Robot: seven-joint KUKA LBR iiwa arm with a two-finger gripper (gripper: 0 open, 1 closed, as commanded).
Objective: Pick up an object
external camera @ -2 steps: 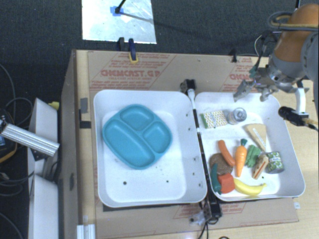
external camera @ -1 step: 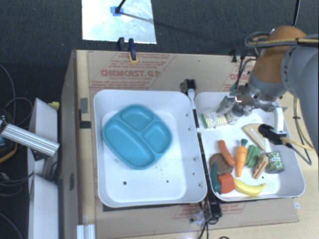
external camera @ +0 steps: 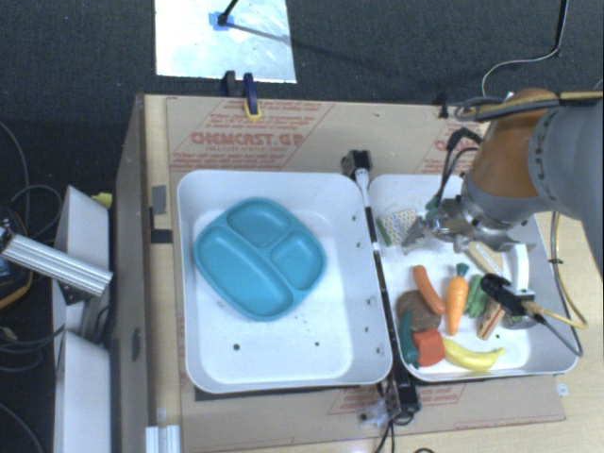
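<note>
The right bin [external camera: 552,347] holds several toy foods. An orange-red carrot [external camera: 427,289] and a carrot with a green top [external camera: 456,302] lie in its middle. A brown lump [external camera: 418,310], a teal piece [external camera: 407,333], a red piece [external camera: 430,347] and a yellow banana [external camera: 472,356] sit toward the front. A pale netted item [external camera: 398,223] rests at the bin's back left. My gripper [external camera: 432,232] hangs over the back of this bin, just right of the netted item and behind the carrots. It looks open, with nothing between its fingers.
The left bin [external camera: 283,347] bears a blue compartment plate [external camera: 260,257]. A green piece [external camera: 476,296] and a brown stick [external camera: 491,320] lie right of the carrots. The grey arm [external camera: 543,159] crosses the right bin's back right corner.
</note>
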